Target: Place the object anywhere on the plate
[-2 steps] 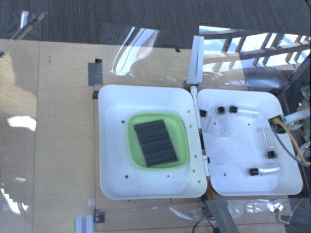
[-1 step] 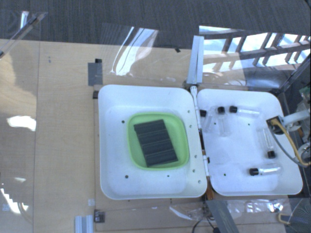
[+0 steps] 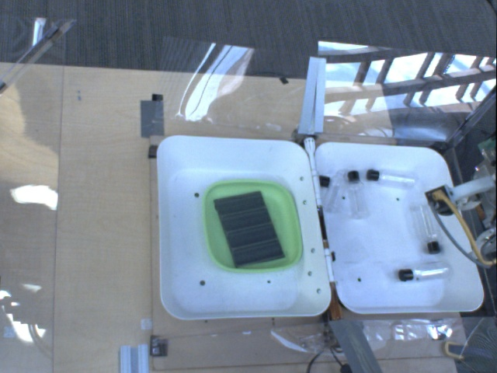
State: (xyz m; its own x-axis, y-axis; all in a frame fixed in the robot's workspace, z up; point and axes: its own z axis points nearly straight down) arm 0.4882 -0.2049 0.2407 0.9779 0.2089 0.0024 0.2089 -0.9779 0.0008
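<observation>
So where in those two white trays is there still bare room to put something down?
In the left bin, the white floor around the green plate is bare; a dark ridged block covers most of the plate, leaving its rim. In the right bin, clear vials ring the edges; its middle and lower left are bare.

Two shallow white bins are seen side by side on a wooden bench (image 3: 85, 208). In the left bin (image 3: 178, 286), a green plate (image 3: 289, 231) is set near the middle, and a dark ribbed rectangular object (image 3: 248, 228) is laid flat on it, slightly turned. In the right bin (image 3: 373, 298), several clear vials with black caps (image 3: 422, 272) are scattered: some near its far-left corner, others toward its right edge and near edge. Part of the arm (image 3: 475, 193) is seen at the right bin's right edge.
</observation>
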